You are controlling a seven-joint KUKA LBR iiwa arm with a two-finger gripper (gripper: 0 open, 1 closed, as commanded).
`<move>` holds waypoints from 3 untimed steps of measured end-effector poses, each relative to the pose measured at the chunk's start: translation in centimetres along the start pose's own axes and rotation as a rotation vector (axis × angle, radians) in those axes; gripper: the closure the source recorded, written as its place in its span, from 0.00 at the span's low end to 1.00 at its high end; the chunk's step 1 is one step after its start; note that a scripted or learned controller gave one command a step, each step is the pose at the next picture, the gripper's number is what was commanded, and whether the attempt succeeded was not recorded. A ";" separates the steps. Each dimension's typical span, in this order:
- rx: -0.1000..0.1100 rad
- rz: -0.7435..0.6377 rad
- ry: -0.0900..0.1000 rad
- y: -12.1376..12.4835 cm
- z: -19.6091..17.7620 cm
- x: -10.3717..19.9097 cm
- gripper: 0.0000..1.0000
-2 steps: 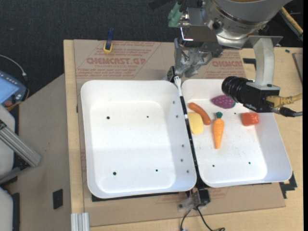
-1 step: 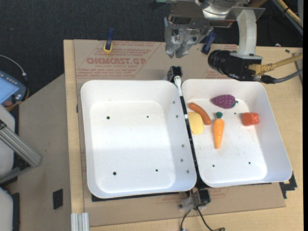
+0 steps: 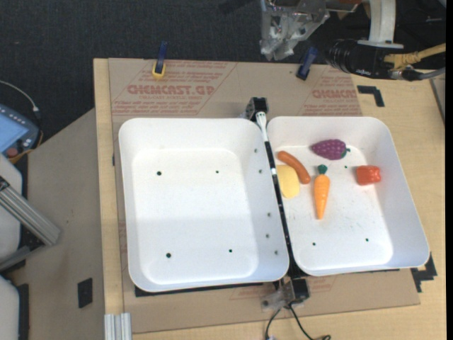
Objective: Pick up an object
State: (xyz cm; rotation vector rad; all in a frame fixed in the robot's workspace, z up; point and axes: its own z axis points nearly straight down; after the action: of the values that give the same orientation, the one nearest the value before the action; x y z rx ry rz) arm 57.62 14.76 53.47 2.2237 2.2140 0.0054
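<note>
Camera view
Gripper (image 3: 283,44): high at the top edge, above the far end of the board, behind both bins; nothing shows between its fingers; whether it is spread or pressed together I cannot tell, since the metal parts blur together.
Arm (image 3: 382,13): a pale link at the top right, with black fittings and cables just beside it.
Left bin (image 3: 134,190): white and shallow, with four dark dots on its floor.
Right bin (image 3: 403,211): white, touching the left bin along a dark centre seam; it holds all five toys, gathered in its far half.
Grapes (image 3: 330,148): purple bunch, farthest back, near the rear wall.
Sausage (image 3: 294,166): orange-brown, lying at a slant just left of the grapes, its near end touching the lemon.
Lemon (image 3: 287,181): pale yellow piece, close against the centre seam.
Carrot (image 3: 321,194): orange with a green top, pointing toward the near wall, just right of the lemon, apart from it.
Red piece (image 3: 367,175): small red-orange block, right of the carrot, apart from the rest.
Board (image 3: 184,83): brown, printed in red, under both bins.
Clamps: a yellow-and-blue one (image 3: 160,64) at the far left of the board, a blue one (image 3: 306,64) at the far middle.
</note>
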 end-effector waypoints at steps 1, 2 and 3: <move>0.000 -0.005 0.001 0.0 0.0 1.4 1.00; 0.000 -0.007 0.001 -0.5 -0.1 3.4 1.00; 0.000 -0.002 0.000 2.1 0.0 0.1 1.00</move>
State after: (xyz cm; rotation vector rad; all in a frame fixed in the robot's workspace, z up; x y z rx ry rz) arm 59.69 14.84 53.51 2.2210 2.2167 0.0062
